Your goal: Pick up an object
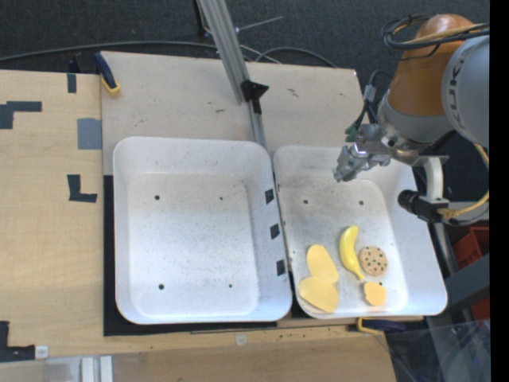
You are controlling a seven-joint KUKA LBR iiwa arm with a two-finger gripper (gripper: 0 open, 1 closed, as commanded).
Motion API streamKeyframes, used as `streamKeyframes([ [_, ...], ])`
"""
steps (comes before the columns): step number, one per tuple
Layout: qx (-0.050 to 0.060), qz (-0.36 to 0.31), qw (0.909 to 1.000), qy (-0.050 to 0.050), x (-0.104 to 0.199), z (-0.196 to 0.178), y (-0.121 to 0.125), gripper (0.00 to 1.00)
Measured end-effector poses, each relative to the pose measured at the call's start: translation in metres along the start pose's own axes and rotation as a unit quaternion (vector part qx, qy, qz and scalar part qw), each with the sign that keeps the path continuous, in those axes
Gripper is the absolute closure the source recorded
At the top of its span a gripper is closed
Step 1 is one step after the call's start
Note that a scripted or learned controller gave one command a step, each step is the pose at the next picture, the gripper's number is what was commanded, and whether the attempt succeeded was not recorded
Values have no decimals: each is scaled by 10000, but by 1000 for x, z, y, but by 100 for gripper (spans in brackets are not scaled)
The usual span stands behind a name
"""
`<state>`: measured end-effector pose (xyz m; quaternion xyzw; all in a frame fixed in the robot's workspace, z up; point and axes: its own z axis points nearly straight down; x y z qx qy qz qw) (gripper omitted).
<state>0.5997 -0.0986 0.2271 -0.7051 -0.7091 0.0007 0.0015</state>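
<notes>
The grey arm with its orange band comes in from the right and hangs its small metal two-finger gripper (348,168) over the far end of the right-hand shallow white plastic bin (413,237), well apart from the things lying in it. From where I stand the tip is dark and blurred, so I cannot tell how it is set, though nothing seems to be caught in it. All the pieces sit bunched at the near end of that bin. A curved yellow toy banana (348,251) lies roughly lengthwise, and just beside it, to the right, is a round tan cookie with dark chips (372,259). Below the cookie rests a small orange wedge-shaped piece (374,294). To the left of the banana lie two pale yellow flat rounded pieces, the upper one (320,261) touching or overlapping the lower, larger one (319,294) near the bin's front rim. The left-hand white bin (127,213) sits alongside, its speckled floor bare, on a pale wooden bench (48,237).
</notes>
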Motion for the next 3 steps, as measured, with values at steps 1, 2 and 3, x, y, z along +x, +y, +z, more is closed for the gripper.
streamKeyframes([
  [1, 4, -2, 10000, 1, 51, 11, -9, 100],
  [2, -3, -3, 10000, 1, 97, 10, -11, 100],
  [3, 4, -8, 10000, 1, 153, 18, -23, 100],
])
